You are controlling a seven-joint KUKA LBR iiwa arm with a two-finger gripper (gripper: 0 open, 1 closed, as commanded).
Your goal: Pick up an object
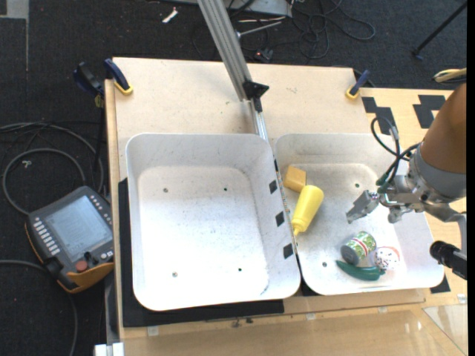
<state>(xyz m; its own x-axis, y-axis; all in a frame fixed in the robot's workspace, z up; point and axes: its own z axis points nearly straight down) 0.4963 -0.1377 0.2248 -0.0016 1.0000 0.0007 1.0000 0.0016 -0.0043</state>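
The right bin [326,148] holds a yellow squeeze bottle [306,208] lying against its left wall, with a small yellow block [295,177] just behind it. Near the bin's front right lie a green-and-white can [359,248], a white round object with red marks [386,257] and a dark green curved piece [361,271], all close together. My gripper [378,209] hangs over the right half of this bin, just behind the can and to the right of the bottle. It is open, with nothing between its fingers [361,206].
The left bin [141,154] stands beside the right one, sharing a raised middle wall. A slanted metal rail [226,39] rises from behind the bins. A teach pendant [70,232] lies on the floor at the left. Yellow clamps [122,86] hold the board's back corners.
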